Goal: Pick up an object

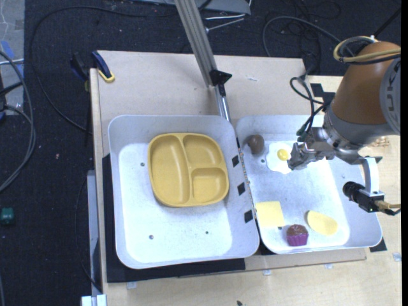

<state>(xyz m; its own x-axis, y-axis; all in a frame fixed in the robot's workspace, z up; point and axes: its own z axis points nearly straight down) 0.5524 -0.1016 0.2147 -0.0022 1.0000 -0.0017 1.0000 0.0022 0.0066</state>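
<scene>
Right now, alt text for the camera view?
The gripper hangs over a fried egg in the right bin, which also holds a brown ball, cheese slice, purple cupcake and yellow chip. The left bin holds a yellow divided plate.

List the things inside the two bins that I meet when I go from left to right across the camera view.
Yellow divided plate → brown ball → yellow square piece → fried egg toy → purple cupcake → gripper → yellow oval piece.
</scene>
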